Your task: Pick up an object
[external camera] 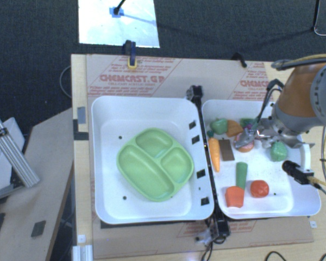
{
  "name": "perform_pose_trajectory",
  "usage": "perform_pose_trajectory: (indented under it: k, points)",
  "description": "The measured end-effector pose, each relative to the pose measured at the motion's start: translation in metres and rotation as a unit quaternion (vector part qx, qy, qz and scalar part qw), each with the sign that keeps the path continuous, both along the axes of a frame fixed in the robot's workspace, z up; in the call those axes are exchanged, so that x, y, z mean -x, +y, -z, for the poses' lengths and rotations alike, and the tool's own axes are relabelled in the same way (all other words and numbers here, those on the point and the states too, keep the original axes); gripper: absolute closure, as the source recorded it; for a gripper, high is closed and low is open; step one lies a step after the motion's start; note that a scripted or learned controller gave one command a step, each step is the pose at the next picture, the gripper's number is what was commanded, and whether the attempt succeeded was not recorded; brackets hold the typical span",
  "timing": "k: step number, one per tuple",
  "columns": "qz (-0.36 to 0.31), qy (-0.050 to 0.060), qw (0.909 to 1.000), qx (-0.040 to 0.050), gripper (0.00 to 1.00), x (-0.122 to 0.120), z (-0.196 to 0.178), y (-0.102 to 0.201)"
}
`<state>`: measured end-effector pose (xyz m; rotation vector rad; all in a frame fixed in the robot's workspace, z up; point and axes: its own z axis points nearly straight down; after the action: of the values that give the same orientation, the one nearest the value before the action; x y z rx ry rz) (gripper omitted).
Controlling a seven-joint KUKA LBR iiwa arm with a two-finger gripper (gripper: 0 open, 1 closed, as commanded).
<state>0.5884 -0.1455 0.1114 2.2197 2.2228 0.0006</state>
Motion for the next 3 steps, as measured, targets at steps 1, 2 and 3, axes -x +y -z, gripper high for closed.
perform_pose_trajectory:
  k: [1, 2, 3]
  points:
    - [0.000, 0.000, 1.0000, 0.0000, 0.00, -0.001, 0.028, 0.000]
    - [0.000, 0.000, 1.0000, 0.0002, 1.00, -0.001, 0.016, 0.000]
    - [-0.001, -0.002, 1.0000, 0.0004, 1.00, 0.000, -0.044, 0.007]
